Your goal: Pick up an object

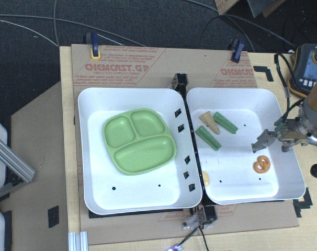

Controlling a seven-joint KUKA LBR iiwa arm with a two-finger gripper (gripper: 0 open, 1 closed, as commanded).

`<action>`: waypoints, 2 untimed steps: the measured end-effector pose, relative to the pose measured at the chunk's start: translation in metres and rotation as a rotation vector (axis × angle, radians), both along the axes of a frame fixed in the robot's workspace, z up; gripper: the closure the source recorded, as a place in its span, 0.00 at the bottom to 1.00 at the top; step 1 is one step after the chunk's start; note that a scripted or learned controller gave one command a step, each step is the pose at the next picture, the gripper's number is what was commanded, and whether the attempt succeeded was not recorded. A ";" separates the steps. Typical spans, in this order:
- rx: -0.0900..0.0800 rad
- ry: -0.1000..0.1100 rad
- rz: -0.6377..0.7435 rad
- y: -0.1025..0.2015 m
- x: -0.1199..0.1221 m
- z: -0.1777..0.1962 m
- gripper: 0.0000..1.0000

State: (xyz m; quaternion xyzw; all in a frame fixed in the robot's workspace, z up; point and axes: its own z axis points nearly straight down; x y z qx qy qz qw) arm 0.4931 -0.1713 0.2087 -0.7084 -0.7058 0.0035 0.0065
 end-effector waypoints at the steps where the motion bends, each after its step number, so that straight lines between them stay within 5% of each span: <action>1: -0.003 -0.013 0.004 0.000 0.003 0.006 0.00; 2: 0.000 -0.006 0.003 0.001 -0.002 -0.057 0.00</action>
